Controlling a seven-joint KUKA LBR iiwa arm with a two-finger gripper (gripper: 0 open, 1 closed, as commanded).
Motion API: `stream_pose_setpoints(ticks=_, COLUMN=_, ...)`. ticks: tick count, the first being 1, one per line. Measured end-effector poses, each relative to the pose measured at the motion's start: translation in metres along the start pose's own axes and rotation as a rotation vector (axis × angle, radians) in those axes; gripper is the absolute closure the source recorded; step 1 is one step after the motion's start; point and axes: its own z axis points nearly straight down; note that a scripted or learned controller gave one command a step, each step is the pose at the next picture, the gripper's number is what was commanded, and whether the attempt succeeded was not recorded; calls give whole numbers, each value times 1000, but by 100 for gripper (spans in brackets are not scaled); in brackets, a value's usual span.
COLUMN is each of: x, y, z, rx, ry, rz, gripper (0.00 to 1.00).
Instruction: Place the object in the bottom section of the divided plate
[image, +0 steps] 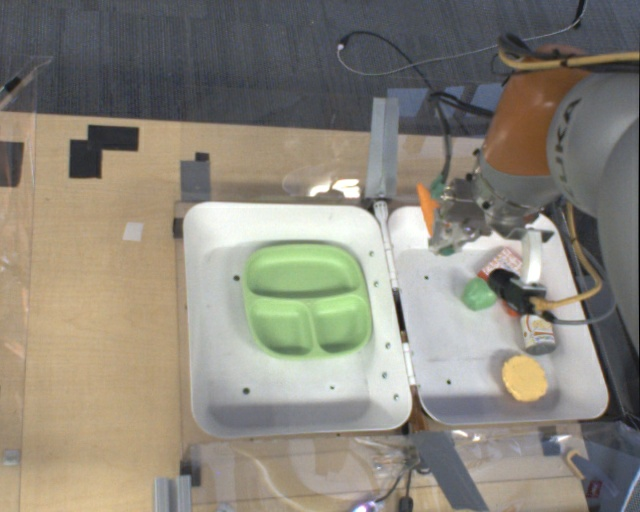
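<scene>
Divided plate (305, 300) in left bin (215, 390)

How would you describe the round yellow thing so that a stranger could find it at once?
Start at the right white bin, the one beside the bin holding the green plate. Look to its near right corner: a flat, round, yellow cookie lies there alone. The green lump and the small bottle lie farther up, and neither is yellow or disc-shaped.

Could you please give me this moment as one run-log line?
gripper: over right bin, far corner | divided plate: left bin | green object: right bin
</scene>
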Motion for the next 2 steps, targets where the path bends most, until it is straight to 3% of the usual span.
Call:
stream_pose_setpoints(ticks=1, x=30, y=-65, z=37, rx=3, ry=1, rz=-10, gripper=100)
stream_pose_setpoints(ticks=2, x=88, y=-98, z=37, rx=4, ry=1, rz=152, gripper=100)
